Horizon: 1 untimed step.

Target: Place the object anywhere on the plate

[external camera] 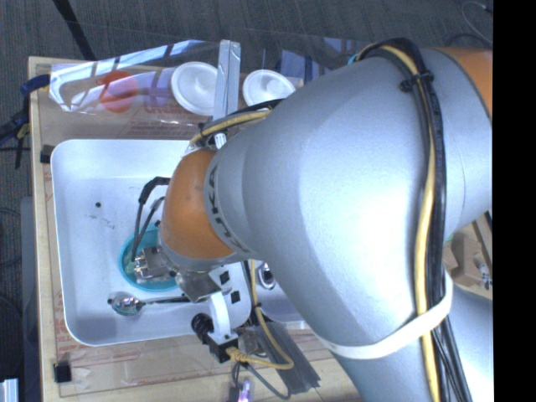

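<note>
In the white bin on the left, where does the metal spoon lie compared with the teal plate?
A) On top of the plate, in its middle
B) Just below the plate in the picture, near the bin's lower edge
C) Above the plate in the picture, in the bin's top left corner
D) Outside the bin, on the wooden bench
B: the spoon lies on the bin floor just under the teal plate, near the lower wall, its handle pointing right toward the arm.

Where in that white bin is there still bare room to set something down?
The left bin's far-left stretch is bare, from its top wall down past two small dark specks. It gets crowded toward the lower right: a teal plate sits under the arm's orange wrist, and a metal spoon lies just below it.
</note>
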Motion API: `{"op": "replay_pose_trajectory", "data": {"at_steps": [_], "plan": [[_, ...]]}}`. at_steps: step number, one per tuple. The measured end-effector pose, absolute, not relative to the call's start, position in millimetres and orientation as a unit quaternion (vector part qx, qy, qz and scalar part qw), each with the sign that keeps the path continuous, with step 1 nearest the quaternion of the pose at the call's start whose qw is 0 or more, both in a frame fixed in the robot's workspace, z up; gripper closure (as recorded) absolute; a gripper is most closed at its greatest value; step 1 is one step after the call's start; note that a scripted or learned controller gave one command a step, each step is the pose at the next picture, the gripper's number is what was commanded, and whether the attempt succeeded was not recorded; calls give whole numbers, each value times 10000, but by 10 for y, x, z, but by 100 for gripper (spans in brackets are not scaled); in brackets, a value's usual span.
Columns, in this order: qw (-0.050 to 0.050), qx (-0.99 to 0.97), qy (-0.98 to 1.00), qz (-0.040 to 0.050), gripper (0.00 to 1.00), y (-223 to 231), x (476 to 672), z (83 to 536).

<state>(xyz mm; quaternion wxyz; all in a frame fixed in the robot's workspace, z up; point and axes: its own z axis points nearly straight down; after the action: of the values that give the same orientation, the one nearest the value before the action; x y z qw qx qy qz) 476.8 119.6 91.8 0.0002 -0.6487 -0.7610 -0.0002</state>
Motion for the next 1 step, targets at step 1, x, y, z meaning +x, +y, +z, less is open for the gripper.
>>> {"op": "replay_pose_trajectory", "data": {"at_steps": [1], "plan": [[9, -7429, -6694, 12, 100, 1785, 5158, 2426]]}}
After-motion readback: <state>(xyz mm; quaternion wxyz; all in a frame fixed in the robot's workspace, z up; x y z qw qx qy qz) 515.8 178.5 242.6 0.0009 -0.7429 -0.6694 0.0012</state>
